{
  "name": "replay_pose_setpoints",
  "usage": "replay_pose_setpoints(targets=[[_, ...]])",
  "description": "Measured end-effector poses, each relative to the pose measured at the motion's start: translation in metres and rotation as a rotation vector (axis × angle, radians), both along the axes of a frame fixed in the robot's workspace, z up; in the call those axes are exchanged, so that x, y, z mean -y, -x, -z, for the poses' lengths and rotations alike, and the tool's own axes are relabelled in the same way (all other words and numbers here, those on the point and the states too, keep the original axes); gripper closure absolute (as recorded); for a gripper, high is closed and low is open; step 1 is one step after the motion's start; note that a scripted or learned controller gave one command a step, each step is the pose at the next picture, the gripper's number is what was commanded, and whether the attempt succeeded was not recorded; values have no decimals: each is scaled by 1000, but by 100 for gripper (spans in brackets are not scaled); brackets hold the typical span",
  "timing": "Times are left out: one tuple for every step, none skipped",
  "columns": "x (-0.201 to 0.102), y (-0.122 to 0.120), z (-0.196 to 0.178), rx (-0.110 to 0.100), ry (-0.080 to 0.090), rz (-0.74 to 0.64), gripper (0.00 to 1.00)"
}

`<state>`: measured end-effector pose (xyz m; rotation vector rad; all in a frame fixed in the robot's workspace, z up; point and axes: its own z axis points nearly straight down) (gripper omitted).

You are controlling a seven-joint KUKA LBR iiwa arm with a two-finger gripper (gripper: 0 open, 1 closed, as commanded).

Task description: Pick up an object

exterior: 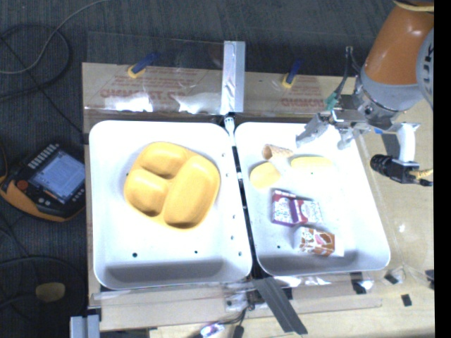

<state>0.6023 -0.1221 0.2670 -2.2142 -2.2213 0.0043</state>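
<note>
My gripper [323, 139] hovers over the far right part of the right bin [366, 217], its two fingers spread open with nothing between them. Just below it lies a pale yellow oval piece [310, 163]. A small brown roll [276, 151] and a yellow round disc [263, 175] lie to its left. Nearer the front are a purple packet [292, 209] and an orange-brown packet [316, 241]. A large yellow lumpy bun shape [171, 183] sits in the middle of the left bin [113, 259].
A metal divider post [233, 76] stands at the back between the bins. Yellow-blue clamps [142, 65] [289, 79] hold plastic sheeting behind them. A handheld pendant [49, 183] lies on the floor to the left. A black fitting [394, 167] sticks out right of the right bin.
</note>
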Motion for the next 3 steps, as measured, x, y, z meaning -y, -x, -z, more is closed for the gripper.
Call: replay_pose_setpoints(targets=[[-28,-55,117,1,-1,-316,0],[1,-64,174,9,3,-492,0],[1,-68,161,18,4,-494,100]])
